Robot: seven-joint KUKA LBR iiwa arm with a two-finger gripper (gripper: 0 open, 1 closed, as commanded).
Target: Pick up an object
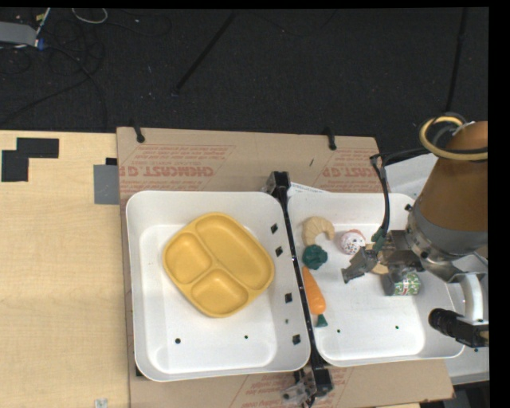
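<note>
While the gripper [368,263] is poised low over the right bin [374,335], its state cannot be told and nothing is seen held. The carrot [314,292], croissant [317,229] and green piece [315,256] lie left of it. A closing descent onto one object is judged next.

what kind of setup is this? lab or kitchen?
Likely a robot lab bench, not a kitchen: an arm over two white bins, toy food such as a carrot, and loose cables on the dark floor behind.
</note>
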